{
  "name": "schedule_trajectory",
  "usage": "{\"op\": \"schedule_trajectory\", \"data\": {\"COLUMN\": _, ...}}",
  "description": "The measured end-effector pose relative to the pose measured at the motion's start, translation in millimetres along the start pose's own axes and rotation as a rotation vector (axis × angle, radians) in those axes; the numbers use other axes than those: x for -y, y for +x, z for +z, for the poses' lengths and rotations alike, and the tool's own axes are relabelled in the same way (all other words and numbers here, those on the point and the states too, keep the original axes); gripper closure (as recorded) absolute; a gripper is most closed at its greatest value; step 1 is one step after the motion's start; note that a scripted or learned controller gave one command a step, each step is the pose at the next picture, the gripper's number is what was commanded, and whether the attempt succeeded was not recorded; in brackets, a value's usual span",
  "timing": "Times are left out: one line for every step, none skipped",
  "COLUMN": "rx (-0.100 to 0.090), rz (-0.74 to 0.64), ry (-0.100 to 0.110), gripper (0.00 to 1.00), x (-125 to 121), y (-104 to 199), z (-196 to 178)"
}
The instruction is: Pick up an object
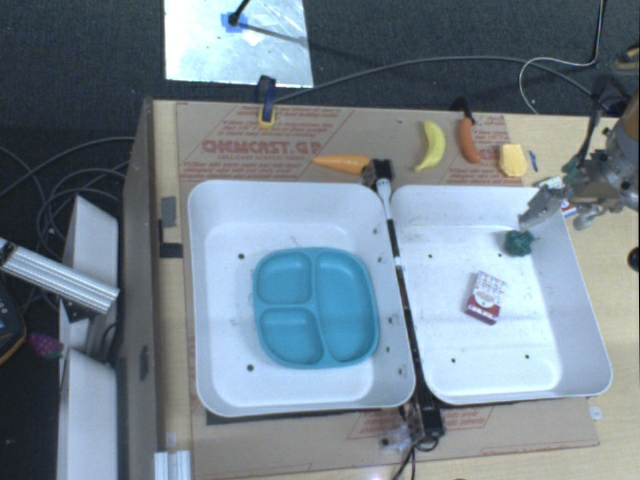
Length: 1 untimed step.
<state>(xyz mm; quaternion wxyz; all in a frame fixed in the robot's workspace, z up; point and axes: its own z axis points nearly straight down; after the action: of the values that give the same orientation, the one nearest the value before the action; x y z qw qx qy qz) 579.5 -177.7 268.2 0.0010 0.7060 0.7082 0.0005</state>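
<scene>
Your hand point(540, 211) hangs low over right bin point(590, 368) far edge, just beside small green object point(518, 242); likely lined up for that pick. Fingers: you cannot tell, spread or pressed. Red-white packet point(485, 297) mid-bin, well apart. Blue tray point(315, 305) fills left bin point(215, 228).

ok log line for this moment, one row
phase: reaching | gripper: above small green object, right bin | red-white box: untouched | left bin: blue tray
</scene>
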Motion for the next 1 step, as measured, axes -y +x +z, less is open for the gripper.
{"op": "schedule_trajectory", "data": {"rx": -0.001, "rz": -0.002, "ry": 0.003, "gripper": 0.0, "x": -76.4, "y": -9.7, "z": 103.7}}
